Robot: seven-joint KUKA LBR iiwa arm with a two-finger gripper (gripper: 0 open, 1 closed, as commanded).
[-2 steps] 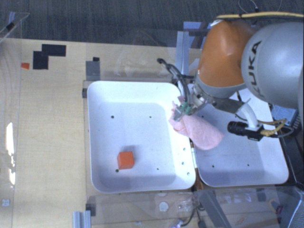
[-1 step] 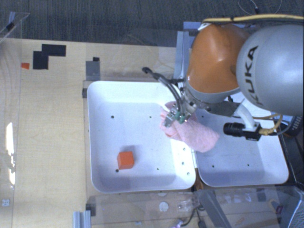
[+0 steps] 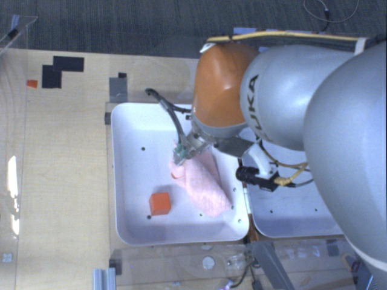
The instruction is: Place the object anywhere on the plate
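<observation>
The cube (image 3: 160, 203), orange, lies low in the left bin (image 3: 130, 162), left of centre frame. Beside it to the right lies a pink cloth (image 3: 205, 186), with the gripper (image 3: 181, 156) at its upper end.

The arm (image 3: 314, 132) is bulky rounded grey casing with an orange band (image 3: 221, 86), black KUKA lettering beside it, and thin black and yellow cables near the wrist
</observation>
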